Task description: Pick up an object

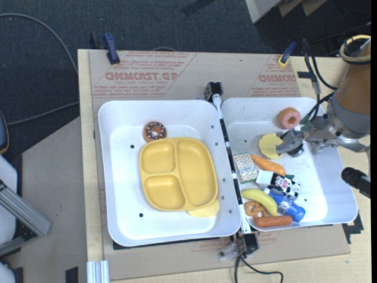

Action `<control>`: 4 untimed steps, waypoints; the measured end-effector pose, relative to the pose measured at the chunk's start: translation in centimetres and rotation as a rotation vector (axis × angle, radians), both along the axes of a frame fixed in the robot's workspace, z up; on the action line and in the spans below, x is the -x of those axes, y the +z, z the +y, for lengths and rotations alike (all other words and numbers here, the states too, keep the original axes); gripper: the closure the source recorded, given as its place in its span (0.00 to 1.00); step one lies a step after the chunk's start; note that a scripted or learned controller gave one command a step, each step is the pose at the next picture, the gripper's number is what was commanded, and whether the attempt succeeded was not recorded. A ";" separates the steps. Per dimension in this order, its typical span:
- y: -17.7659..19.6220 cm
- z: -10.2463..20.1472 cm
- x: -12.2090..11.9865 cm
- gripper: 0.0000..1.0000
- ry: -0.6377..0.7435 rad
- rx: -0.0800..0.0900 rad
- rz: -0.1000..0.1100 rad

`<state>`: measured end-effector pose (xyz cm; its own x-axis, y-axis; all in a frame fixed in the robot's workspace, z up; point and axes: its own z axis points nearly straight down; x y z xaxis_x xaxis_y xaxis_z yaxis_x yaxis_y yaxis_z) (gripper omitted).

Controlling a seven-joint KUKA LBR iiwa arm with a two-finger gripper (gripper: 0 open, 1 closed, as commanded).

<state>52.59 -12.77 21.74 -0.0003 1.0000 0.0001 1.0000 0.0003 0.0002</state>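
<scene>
One yellow disc (268, 145) lies flat in the right bin (330, 211), approx. mid-bin toward 12 o'clock; roundish, no clear long axis. Gripper (291, 143) sits just at its 3 o'clock, touching or nearly; grip state: can't tell. At the disc's 6: 1 carrot (268, 163), long axis 10-to-4 o'clock. At 1: 1 pink donut (288, 118). Farther toward 6: 1 banana (261, 199), 1 sausage (272, 221). Left bin (118, 158): 1 choc. donut (155, 131), 1 yellow divided tray (178, 173).
</scene>
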 end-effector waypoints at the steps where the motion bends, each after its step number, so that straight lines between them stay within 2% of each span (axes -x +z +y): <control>1: -13.0 0.7 -2.1 0.00 -0.001 0.004 -0.007; 2: -13.2 0.0 -8.7 0.00 0.000 0.001 -0.001; 3: -12.2 0.0 -8.7 1.00 0.000 0.001 -0.003; 4: -3.2 8.8 -8.6 1.00 0.001 -0.001 -0.001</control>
